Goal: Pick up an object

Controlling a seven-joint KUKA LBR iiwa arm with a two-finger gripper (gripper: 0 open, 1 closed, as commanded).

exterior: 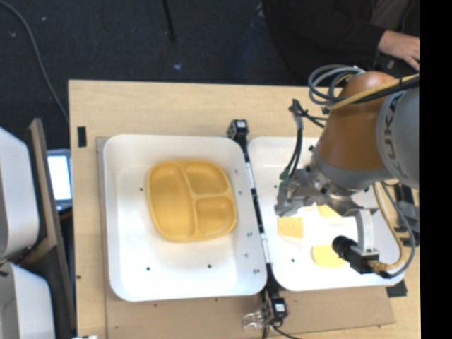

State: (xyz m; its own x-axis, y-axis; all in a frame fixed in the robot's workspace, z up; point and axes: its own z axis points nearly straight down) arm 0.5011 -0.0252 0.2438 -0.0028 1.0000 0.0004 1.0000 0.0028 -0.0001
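In the right bin [282, 162] lie small yellow pieces: a pale yellow square block [290, 227], a round yellow disc [325, 256] nearer the front, and a yellow bit [326, 211] partly hidden under the arm. My gripper [293, 202] hangs low over the right bin, just above and behind the square block. The wrist and orange band [353, 129] cover it from above, so its fingers are hidden. Nothing shows between them.
A yellow divided plate [191, 198] with three compartments lies in the middle of the left bin [127, 260]. A black divider bar [253, 203] runs between the two bins. Cables loop beside the wrist at the right.
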